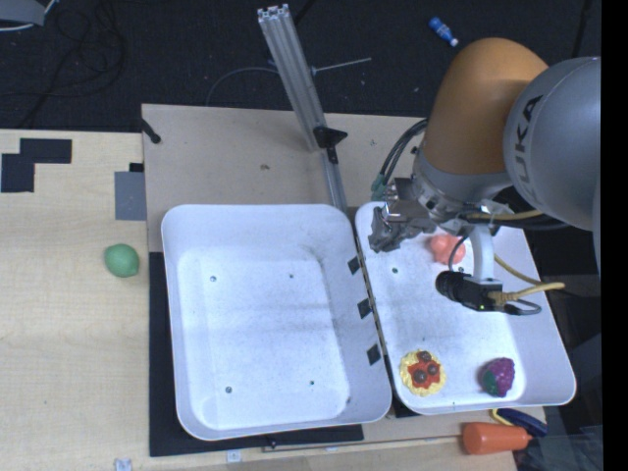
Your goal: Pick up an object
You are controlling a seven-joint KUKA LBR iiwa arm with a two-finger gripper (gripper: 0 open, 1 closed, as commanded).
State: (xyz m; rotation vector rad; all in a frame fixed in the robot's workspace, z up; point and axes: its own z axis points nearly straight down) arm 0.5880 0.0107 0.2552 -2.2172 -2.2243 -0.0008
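My gripper (385, 235) hangs over the upper left of the right bin (549, 386), close to the divider between the bins; its dark fingers point down and nothing shows between them. A pink-orange object (445, 247) lies just right of it, partly hidden by the wrist. Near the bin's front edge sit a yellow piece with red spots (422, 372) and a purple grape bunch (498, 376).
The left bin (186, 226) lies beside the right one. A green ball (123, 260) rests on the bench at far left. An orange carrot-like item (494, 438) lies outside the right bin's front edge. A metal rail (302, 91) slants at the back.
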